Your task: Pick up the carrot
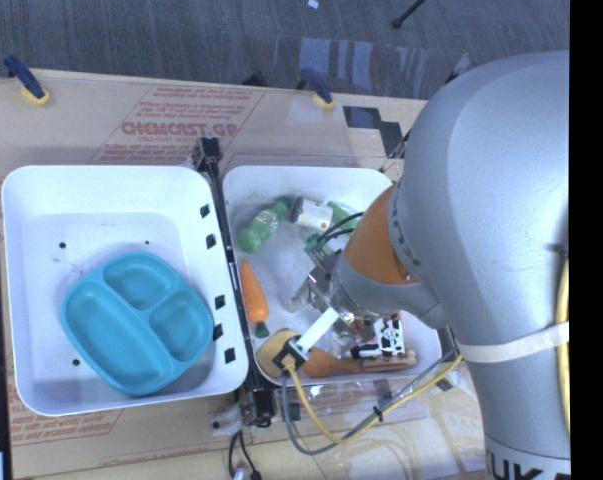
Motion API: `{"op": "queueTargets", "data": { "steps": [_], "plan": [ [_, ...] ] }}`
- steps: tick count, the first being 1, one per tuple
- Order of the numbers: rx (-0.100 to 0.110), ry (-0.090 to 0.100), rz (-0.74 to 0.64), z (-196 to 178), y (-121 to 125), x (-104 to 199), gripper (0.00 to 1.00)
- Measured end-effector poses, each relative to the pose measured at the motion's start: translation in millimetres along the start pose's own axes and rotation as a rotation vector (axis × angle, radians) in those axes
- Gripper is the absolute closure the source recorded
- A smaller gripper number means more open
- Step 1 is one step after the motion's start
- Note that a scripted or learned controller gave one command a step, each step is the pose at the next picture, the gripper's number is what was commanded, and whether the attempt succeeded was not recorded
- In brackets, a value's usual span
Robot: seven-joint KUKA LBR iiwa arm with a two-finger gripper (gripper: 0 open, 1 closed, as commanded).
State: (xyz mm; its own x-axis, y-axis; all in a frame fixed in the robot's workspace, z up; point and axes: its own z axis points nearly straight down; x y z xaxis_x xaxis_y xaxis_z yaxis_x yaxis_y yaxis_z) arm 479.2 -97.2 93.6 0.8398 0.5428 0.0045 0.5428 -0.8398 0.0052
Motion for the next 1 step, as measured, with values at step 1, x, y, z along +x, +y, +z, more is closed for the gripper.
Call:
{"op": "queueTargets", "data": {
  "steps": [1],
  "plan": [
    [0.012,0.0,0.023,-101.5,-36.9,33.1,0.0]
  ]
}}
